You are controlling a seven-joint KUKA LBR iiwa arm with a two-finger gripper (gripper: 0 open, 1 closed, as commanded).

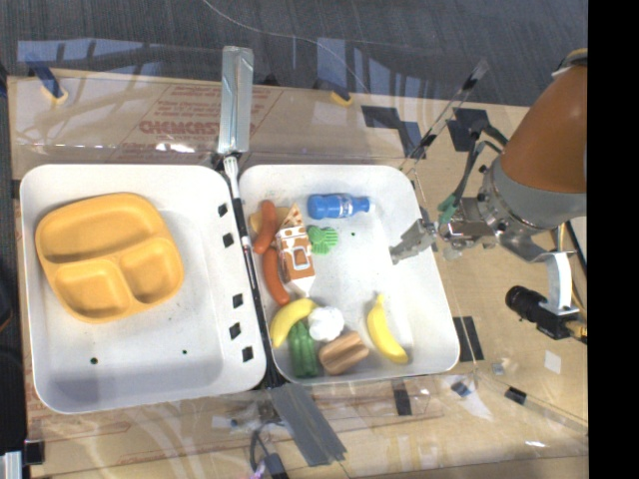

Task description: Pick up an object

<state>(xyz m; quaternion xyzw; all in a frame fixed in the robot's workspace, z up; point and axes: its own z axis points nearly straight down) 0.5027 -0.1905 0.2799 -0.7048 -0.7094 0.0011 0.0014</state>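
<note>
Robotics lab: wooden bench (519, 387) marked with black tape, two white bins (130, 367) of toy food, grey carpet (120, 3) beyond.

2 bins sit side by side on the bench (90, 437). The left bin (130, 367) holds a divided tray (108, 255) in its far left part. The right bin (424, 277) holds the rest: a bottle (337, 206) at the far side, a small leafy piece (322, 237) just near of it, and a carton (296, 252) to that piece's left. 2 sausages (270, 252) lie along the left wall. At the near side, a banana (290, 319) lies left, a cucumber (303, 349) and bun (344, 352) beside it, a round ball (325, 322) between them, and another banana (384, 331) right. The gripper (411, 242) hangs over the bin's right rim.
</note>
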